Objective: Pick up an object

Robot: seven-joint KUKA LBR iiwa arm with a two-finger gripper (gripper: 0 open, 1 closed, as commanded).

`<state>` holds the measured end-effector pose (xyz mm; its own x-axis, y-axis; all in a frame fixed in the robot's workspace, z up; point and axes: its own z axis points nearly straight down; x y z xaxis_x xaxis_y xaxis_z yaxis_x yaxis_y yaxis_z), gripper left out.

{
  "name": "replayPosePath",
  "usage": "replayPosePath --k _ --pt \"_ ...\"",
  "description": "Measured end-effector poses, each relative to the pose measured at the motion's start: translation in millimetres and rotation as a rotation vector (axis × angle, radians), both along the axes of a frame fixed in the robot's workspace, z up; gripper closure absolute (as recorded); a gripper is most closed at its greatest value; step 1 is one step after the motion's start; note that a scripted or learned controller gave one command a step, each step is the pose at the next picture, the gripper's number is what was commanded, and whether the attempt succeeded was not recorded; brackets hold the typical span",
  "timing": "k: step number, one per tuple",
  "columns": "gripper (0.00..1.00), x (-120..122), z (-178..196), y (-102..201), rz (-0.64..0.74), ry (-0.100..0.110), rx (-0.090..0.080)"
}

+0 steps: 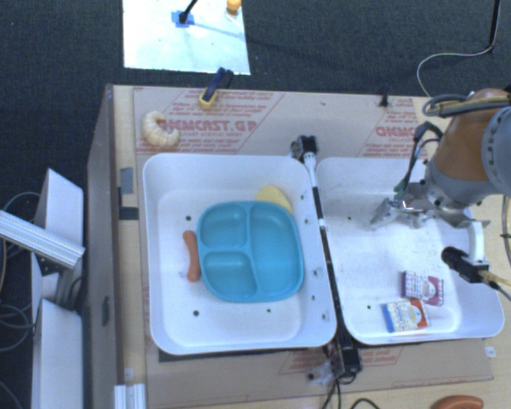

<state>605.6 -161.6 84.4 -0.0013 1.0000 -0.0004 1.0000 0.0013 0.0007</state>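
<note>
In the left bin [166, 228], a sausage [192, 256] is seen at 9 o'clock of a blue divided plate [249, 251]. In the right bin [358, 262], two small cartons [413, 301], judged light, stiff and best gripped across their narrow sides, lie at 6 o'clock of the end effector [400, 212], whose state cannot be told.

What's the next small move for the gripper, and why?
Probably shift the gripper toward the near edge of the right bin and stop above the small red-and-white box. The gripper sits over bare bin floor with nothing between its fingers, and that box, lying beside the blue-and-white carton, is the closest object to it.
</note>
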Motion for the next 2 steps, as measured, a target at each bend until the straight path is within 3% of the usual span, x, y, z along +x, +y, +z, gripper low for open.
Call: replayPosePath --k 1,2 --pt "0.0 -35.0 0.0 23.1 0.0 0.0 0.001" --pt "1.0 -34.1 10.8 22.8 0.0 -0.003 0.0"
